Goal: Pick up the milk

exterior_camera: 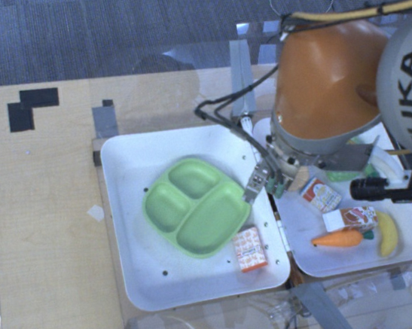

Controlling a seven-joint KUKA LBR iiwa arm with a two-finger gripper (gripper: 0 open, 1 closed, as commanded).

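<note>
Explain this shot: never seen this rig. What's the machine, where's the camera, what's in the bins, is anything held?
One camera fixed above the bench, looking down at a slant. The big grey and orange shape is a KUKA robot arm reaching in from the right. Its gripper sits over the seam between two shallow white bins; I see nothing between its fingers.

The left bin has a green divided plate and a small orange-and-white carton by its lower right corner. The right bin has a second small carton, a carrot, a banana and a small printed packet. Which carton is the milk, I cannot tell.
</note>
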